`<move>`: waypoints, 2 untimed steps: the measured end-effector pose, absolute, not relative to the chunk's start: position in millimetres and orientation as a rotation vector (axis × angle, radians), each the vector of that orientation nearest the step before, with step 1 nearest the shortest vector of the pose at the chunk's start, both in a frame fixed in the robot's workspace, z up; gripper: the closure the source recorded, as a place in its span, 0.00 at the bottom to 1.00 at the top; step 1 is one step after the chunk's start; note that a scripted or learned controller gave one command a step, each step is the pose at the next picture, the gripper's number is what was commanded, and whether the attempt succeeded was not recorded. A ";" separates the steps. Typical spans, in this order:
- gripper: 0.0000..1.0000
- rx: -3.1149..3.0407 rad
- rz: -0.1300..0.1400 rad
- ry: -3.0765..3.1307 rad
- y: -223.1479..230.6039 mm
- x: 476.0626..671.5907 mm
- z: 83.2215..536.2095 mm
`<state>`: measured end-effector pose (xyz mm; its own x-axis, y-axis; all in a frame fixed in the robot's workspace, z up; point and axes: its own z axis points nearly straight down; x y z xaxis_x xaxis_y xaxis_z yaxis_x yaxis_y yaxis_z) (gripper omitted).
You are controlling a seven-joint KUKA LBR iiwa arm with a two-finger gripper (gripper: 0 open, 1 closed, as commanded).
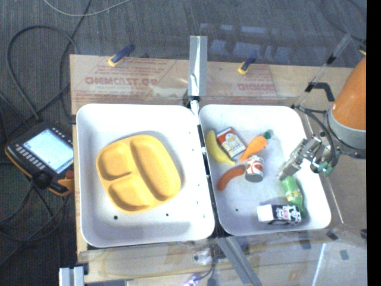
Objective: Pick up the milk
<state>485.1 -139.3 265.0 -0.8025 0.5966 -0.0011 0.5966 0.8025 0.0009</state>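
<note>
Milk: the black-and-white spotted carton [280,214] lies on its side near the front right corner of the right bin [235,219], not yet lifted.
Gripper: the gripper [293,165] hangs over the right side of that bin, up-view of the milk and apart from it; nothing shows between the jaws, and whether they are spread or closed I cannot tell.
Why it sits there: my guess is that it is placed for a descent toward the bin's right side, yet it stands nearer the green bottle [292,193] than the milk.
Risk: the bottle lies just beside the carton, perhaps touching it, so a drop there could catch the wrong thing.
Other contents: a banana [215,149], a small red carton [231,142], a carrot [256,144], a red sausage-like piece [229,176] and a small can [254,168] cluster in the bin's middle, well clear of the milk.
Left bin: the left bin [95,216] holds a yellow divided plate [139,172].
Surface: both bins rest on a wooden bench [89,79] with clamps at its far edge.
Room: dark carpet, loose cables, and a handheld pendant [41,155] at left.
</note>
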 end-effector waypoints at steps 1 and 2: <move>1.00 1.064 -0.004 2.951 -224.7 485.0 337.6; 1.00 1.031 0.000 2.970 -154.7 484.1 155.9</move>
